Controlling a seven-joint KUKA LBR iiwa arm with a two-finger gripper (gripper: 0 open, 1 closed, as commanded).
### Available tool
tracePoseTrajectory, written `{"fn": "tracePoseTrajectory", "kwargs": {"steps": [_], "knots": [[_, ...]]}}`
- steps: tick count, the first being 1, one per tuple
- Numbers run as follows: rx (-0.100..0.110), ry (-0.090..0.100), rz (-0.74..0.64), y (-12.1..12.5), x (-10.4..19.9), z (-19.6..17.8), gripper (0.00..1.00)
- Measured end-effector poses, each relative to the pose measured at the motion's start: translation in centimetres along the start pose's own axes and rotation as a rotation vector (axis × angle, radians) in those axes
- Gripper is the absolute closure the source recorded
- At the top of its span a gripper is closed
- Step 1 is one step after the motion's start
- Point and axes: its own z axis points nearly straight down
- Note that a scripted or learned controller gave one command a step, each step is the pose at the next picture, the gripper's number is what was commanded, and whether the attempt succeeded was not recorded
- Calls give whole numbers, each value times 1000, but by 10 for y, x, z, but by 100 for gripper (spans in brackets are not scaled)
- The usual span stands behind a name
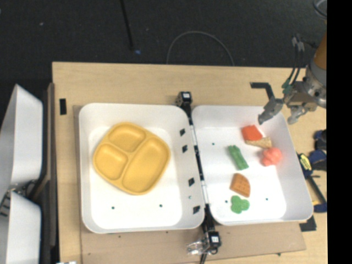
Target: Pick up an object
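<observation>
Left bin [88, 213]: one yellow divided plate [131, 157]. Right bin [291, 202]: red block [252, 132] touching tan wedge [263, 143], pink piece [271, 157], green bar [238, 157], orange waffle [240, 185], green clover piece [238, 204]. Gripper [283, 113] hovers over the right bin's far right corner, fingers spread, nothing between them.

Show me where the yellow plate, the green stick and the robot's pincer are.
yellow plate [131, 157]: camera view, on the ridge between its compartments.
green stick [238, 157]: camera view, its middle.
pincer [281, 112]: camera view, midway between its fingertips.

glossy yellow plastic tray [131, 157], matt wooden bench [121, 81]
</observation>
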Motion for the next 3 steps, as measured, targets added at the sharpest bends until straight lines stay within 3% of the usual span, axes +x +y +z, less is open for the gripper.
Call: {"fn": "tracePoseTrajectory", "kwargs": {"steps": [1,3], "knots": [[-12,-2,-2,2,1,-7,0],[-7,-2,0,-15,-2,99,0]]}}
